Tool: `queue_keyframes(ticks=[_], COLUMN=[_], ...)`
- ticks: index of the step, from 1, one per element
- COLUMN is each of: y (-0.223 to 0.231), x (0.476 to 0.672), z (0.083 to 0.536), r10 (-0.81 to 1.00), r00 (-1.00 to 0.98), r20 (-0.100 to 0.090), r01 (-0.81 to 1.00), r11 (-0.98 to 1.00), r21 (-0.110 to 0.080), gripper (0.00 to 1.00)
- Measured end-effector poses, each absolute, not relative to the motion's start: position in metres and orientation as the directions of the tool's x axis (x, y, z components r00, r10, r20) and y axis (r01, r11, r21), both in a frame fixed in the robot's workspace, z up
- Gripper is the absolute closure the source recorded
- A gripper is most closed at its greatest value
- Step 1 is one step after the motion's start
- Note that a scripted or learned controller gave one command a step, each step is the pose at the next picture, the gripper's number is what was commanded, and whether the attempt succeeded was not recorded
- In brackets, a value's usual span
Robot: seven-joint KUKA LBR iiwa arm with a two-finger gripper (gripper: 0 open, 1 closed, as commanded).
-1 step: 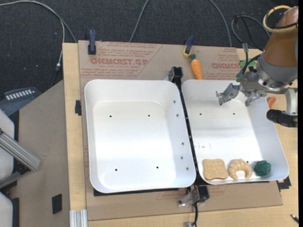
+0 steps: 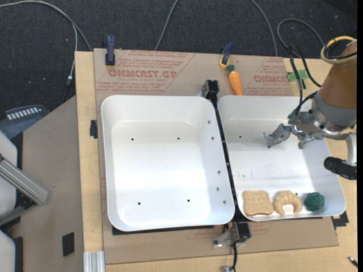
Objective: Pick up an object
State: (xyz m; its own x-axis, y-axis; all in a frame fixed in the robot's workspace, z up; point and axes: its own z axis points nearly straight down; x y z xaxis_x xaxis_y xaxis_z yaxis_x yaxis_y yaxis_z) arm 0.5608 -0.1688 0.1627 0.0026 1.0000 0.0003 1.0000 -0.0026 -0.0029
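Toys for picking lie in a row along the near edge of your right bin (image 2: 249,115): a tan cracker (image 2: 257,203) on the left, a croissant (image 2: 287,202) just beside it, and a green ball (image 2: 314,201) at the right end. Your gripper (image 2: 289,136) hangs over the far half of that same bin, well apart from all three, its fingers spread with nothing between them. You can see an orange carrot (image 2: 235,82) resting on the cardboard beyond the bins. The left bin (image 2: 119,109) sits alongside, touching the right one.
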Motion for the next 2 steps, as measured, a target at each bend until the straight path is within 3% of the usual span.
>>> queue_keyframes(ticks=[1,2], y=[-0.181,-0.179], x=[0.507,0.526], z=[0.171,0.194], r10=[1.0,1.0], r00=[0.002,0.008], r20=[0.0,-0.001], r01=[1.0,1.0], r11=[-0.002,-0.008], r21=[0.0,0.002], gripper=[0.0,0.0])
